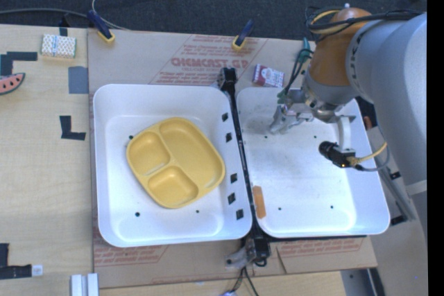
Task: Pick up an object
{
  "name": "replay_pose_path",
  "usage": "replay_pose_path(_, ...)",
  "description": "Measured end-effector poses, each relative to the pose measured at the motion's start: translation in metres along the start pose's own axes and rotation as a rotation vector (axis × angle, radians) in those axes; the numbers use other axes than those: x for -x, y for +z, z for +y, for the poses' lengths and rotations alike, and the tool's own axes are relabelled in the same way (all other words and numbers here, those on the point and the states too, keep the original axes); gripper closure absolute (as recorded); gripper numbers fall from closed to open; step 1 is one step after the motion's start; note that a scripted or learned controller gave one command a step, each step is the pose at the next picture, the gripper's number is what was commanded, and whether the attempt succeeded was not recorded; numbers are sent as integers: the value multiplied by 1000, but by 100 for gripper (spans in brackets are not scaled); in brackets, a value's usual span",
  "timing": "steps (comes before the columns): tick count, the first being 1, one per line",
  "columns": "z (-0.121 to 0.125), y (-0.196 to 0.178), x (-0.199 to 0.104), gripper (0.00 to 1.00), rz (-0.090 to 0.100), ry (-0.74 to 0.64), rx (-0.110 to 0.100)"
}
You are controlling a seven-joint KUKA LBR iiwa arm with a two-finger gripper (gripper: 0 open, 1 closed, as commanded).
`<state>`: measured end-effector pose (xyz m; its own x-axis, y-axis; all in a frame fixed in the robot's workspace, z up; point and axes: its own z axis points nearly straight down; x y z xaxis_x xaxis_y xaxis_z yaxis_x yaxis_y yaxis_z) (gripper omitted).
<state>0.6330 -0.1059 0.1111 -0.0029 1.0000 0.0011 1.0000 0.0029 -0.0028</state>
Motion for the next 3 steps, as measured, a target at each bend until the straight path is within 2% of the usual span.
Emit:
replay_pose_path(1, 0, 0, 0, 0, 0, 0, 0)
replay_pose_path(2, 0, -9, -1, 100, 1, -1, -1)
replay_pose_path(3, 0, -9, -1, 0, 1, -1, -1)
